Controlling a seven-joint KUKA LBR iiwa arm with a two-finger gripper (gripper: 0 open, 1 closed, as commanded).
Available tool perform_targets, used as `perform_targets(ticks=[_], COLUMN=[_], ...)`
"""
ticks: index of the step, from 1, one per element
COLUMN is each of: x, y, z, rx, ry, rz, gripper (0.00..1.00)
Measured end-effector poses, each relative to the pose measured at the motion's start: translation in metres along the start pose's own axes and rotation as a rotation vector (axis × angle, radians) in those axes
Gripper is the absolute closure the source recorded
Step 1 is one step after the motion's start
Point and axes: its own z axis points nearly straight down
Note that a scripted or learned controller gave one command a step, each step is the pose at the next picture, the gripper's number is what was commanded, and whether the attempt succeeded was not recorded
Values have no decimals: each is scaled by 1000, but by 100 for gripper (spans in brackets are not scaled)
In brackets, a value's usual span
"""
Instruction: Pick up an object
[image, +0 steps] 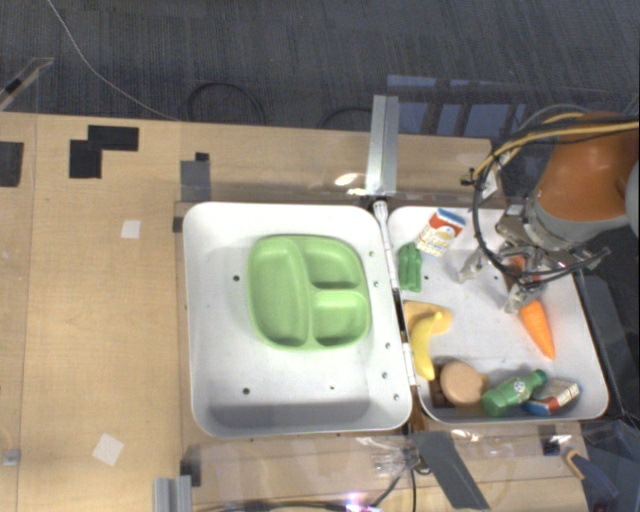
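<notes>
My gripper (492, 282) hangs over the upper middle of the right bin (480, 318), under the orange-banded wrist. Its two fingers stand apart, open, with nothing between them. An orange carrot (538, 328) lies just to its lower right, close to one fingertip. A white carton (438, 233) lies to its upper left and a small green block (409, 267) sits by the bin's left wall. A yellow banana (425, 335), a round brown piece (461, 383), a green bottle (512, 392) and a blue-and-red can (555, 398) lie along the bin's near side.
The left bin (215, 380) holds a green divided plate (305, 290). A metal post (383, 150) rises behind the divider between the bins. Cables loop around the wrist at the upper right.
</notes>
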Motion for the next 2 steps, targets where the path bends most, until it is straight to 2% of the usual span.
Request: perform_targets(ticks=[1, 2], x=[37, 30], y=[53, 50], z=[2, -13], rx=[2, 16], ry=[0, -14], rz=[50, 43], gripper=[0, 100])
